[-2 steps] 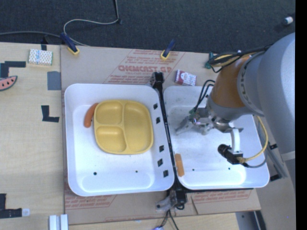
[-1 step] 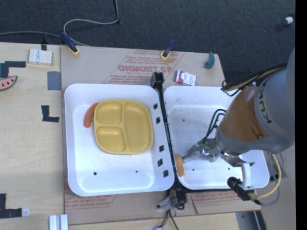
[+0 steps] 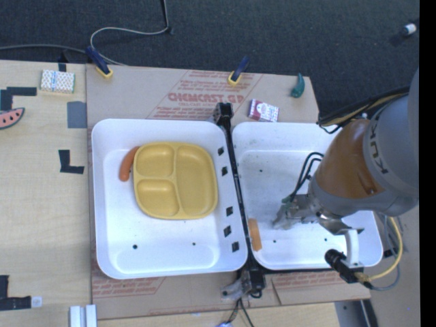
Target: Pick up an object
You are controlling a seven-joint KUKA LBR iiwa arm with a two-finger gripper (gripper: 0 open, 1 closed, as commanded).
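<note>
**Camera view: arm low over the right bin, small orange piece at the divider**

Camera view looks down at a slant on the counter [image 3: 41,182], where a sheet of brown cardboard [image 3: 197,97] lies under two shallow white bins. Much of the right bin [image 3: 272,148] is hidden by the grey arm [image 3: 381,155] and its orange band [image 3: 344,165], which cover the bin's right half; the arm itself is cut off at the frame's right side. On the cardboard, red printed lettering runs at a slant above the bins; it looks like "CHEMCAST GP", though the smaller lines under it are too blurred to read.

The left bin [image 3: 109,251] carries a yellow divided plate [image 3: 176,180] with three compartments, and an orange sausage-shaped object [image 3: 126,165] lies touching the plate's left edge, partly tucked beside it. A small red and white packet [image 3: 262,110] sits on the cardboard just above the right bin; its print cannot be made out.

The gripper [image 3: 289,216] hangs low over the right bin's floor, pointing toward the divider. Its metal fingers are small and dark against the wiring, so whether they are spread or pressed together I cannot tell, and nothing is visibly between them. A small orange object [image 3: 255,234] lies at the right bin's lower left edge, against the divider, near the gripper but apart from it.
</note>
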